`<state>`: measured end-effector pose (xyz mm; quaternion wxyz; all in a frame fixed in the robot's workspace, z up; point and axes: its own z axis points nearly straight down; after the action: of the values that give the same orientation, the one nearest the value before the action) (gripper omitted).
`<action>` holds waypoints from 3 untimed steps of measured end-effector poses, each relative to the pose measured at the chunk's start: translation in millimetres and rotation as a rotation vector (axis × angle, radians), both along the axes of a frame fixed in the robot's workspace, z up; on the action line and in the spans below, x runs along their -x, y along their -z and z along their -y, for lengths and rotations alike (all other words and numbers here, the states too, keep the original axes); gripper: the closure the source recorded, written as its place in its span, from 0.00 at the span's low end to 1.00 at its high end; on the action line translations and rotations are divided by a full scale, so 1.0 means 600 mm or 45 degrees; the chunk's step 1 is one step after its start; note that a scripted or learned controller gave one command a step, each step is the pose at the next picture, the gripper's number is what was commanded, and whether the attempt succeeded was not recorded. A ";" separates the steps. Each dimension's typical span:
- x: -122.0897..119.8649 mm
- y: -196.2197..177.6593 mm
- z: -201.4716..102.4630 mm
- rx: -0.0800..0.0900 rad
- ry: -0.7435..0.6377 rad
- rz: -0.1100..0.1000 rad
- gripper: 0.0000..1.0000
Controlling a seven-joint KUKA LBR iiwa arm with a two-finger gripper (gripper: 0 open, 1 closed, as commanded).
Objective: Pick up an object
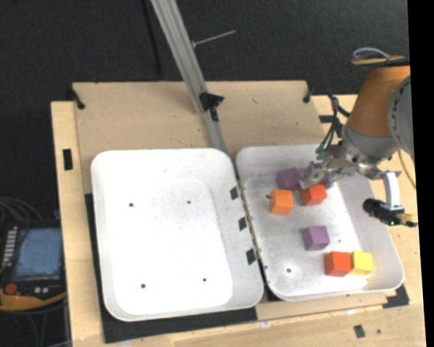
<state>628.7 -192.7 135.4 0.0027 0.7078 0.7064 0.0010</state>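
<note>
Down at the lower right of the frame we've got an orange-red cube (338, 263) touching a yellow cube (363, 261) in the right bin (364, 219), and just above them a purple cube (315, 236) sits alone. Moving up, an orange cube (281, 201), a red cube (314, 194) and another purple cube (288, 178) cluster at the bin's upper middle, and the gripper (316, 177) hangs right over the red one, though we cannot tell how its pincer stands. That red cube looks small, light and rigid to us, so we'd take it across two flat opposite faces, minding its close neighbours.
</note>
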 end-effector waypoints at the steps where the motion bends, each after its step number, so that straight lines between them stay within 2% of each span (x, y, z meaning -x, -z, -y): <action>1: 0.007 -0.105 0.006 0.000 0.002 0.003 1.00; 2: 0.005 -0.192 0.008 0.000 -0.005 0.003 1.00; 3: -0.008 -0.181 -0.091 -0.004 -0.009 -0.007 1.00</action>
<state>633.7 -137.9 243.7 -0.0006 0.7053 0.7089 0.0001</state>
